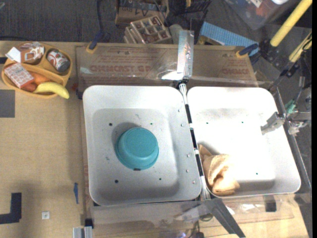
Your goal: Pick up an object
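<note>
A round teal plastic bowl (137,148) sits upside down in the left white bin (99,103). A crumpled tan cloth (219,173) lies in the right white bin's (237,103) near left corner. The gripper (275,121) hangs at that bin's right edge, its grasp impossible to tell.

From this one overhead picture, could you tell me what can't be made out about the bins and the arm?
- Gripper: small at the right bin's edge; its finger state is unreadable.
- Tan cloth: bunched against the bin wall; whatever its folds cover is hidden.
- Teal bowl: sits upside down in the left bin, hiding its inside.
</note>
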Controlling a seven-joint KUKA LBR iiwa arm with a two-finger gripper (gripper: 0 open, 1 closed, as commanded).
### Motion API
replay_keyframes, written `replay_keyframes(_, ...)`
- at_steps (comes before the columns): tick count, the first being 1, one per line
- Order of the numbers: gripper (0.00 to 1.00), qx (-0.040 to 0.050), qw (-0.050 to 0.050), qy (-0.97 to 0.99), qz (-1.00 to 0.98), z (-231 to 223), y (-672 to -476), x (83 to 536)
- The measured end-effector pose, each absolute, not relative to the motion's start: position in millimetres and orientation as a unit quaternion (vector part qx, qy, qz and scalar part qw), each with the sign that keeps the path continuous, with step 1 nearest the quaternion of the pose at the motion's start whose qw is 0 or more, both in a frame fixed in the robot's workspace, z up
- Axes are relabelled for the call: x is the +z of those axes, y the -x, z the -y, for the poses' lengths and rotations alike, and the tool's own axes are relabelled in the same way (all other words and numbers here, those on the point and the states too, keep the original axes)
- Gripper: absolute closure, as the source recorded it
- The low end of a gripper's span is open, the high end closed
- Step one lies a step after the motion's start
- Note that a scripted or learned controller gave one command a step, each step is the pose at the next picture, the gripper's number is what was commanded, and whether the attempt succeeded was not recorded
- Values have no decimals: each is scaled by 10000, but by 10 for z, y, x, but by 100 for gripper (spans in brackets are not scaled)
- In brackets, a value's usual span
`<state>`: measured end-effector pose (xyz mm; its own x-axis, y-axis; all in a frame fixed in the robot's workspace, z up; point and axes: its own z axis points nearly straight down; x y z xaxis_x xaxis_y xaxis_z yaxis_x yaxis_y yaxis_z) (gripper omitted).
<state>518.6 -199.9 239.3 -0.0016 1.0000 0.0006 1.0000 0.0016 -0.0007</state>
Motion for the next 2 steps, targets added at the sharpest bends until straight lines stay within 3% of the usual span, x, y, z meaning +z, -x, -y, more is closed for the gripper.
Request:
replay_keyframes(1,0,3,8,7621,6474,1499,-4788,1641)
replay_keyframes(2,0,-24,-45,6816,7317,958,-5006,915)
